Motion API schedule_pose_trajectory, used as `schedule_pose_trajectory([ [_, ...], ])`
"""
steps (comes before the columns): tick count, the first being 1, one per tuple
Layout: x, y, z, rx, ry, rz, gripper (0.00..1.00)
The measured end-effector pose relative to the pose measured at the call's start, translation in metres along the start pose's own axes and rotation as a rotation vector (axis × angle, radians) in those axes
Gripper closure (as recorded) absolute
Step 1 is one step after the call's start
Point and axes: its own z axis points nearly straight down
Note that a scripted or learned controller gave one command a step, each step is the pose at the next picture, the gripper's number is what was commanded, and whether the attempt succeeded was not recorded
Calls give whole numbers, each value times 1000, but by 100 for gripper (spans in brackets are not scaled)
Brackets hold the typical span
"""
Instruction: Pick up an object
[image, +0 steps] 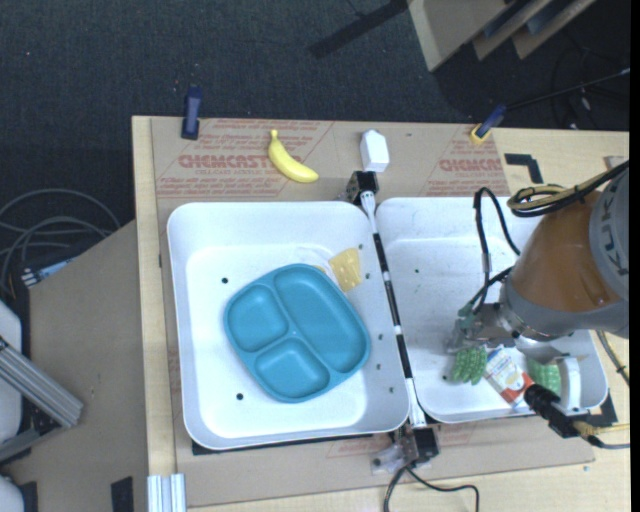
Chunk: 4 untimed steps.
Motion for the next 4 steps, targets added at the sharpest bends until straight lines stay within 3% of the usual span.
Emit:
schedule_pose_trajectory([
  [1, 0, 0, 0, 0, 0, 0, 0],
  [2, 0, 0, -10, -1, -1, 1, 100],
  [3, 69, 102, -92, -2, 1, -3, 100],
  [4, 68, 101, -101, -2, -1, -4, 100],
])
